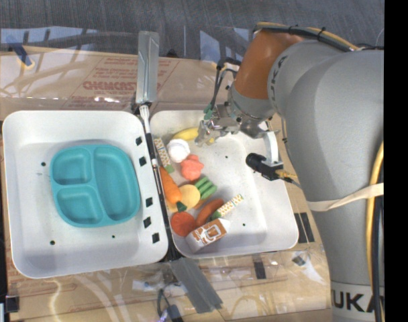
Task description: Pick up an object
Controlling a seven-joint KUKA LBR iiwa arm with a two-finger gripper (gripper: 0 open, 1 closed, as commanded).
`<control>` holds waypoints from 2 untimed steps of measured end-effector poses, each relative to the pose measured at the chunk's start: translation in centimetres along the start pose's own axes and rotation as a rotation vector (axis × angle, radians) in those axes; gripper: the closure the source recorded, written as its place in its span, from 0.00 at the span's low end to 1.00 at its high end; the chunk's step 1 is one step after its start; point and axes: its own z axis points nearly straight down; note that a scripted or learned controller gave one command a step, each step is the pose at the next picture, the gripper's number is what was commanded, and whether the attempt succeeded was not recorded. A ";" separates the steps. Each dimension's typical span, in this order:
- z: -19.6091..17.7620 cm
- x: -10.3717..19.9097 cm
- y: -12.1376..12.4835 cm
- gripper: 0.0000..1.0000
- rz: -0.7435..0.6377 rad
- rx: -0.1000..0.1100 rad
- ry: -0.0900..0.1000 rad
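The gripper (209,130) sits low over the upper part of the right bin (271,213), just above the middle of the frame, and whether its jaws are open or closed cannot be told from this slanted view; nothing is visibly held between them. Just to the lower left of the gripper, almost touching its tip, lies a yellow banana (184,135), with its long axis running roughly left to right and tilting slightly upward toward the gripper. Directly below the banana is a white ball (178,150), and below and right of that a pink rounded toy (192,168). Further down the frame, along the bin's left wall, the pile continues with an orange carrot (170,187) lying top to bottom, a yellow lemon-like toy (188,194), a green ridged piece (205,186), a red-orange piece (183,224) and a small brown and white carton (210,233). The banana appears to be the nearest thing to pick, so the coming move likely calls for a short shift toward the lower left, with the jaws set across the banana's short width. The grey arm with its orange band (261,62) fills the right of the frame. In the left bin (23,247) rests a teal divided tray (94,183), well apart from the gripper.
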 end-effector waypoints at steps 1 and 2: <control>2.8 1.6 -0.2 1.00 0.119 0.010 -0.019; 3.2 3.2 0.4 0.00 0.104 -0.008 -0.004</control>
